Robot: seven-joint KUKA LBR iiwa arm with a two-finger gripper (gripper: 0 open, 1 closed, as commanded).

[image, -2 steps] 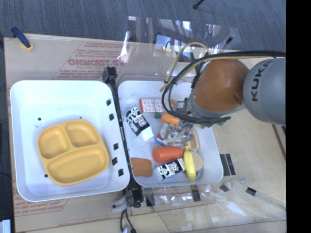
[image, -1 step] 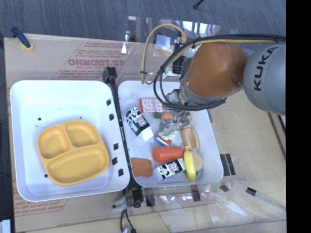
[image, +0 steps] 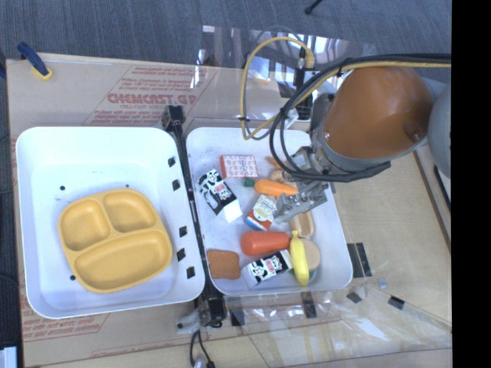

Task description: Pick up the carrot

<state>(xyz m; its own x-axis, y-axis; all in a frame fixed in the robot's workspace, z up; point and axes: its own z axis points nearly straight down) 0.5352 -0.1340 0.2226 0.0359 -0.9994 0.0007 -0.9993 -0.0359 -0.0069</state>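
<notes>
1. The carrot was found in the right bin, up toward its far half, lying roughly left-right with its green end pointing at the bin divider.
2. The gripper was parked just beside the carrot's thick right end, slightly toward the near side, so the carrot lay mostly to the camera's left of it.
3. How far apart the fingers were couldn't be made out; nothing was seen held between them.
4. A small juice carton was crammed right under the carrot, and a bigger orange-red veggie sat nearer the front, so a mix-up seemed pretty possible.
</notes>
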